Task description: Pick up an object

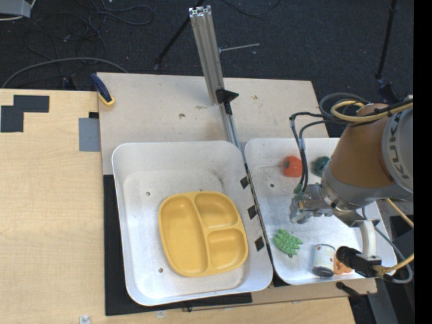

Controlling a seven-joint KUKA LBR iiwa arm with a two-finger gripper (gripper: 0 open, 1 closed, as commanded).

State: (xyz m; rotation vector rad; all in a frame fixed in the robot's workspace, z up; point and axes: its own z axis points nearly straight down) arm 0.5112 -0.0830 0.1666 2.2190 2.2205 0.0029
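Where bench (162, 106) ends, dark floor w/ cables (101, 12) behind bins (135, 174).

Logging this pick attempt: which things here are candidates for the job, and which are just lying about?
Job: tool; right bin objects: orange item, green toy, small white cylinder.

Lying about: yellow divided tray in left bin, metal post.

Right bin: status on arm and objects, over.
Gripper low over the right bin, nothing seen held. Green toy, orange ball, small cup lie loose. Yellow tray sits in the left bin.
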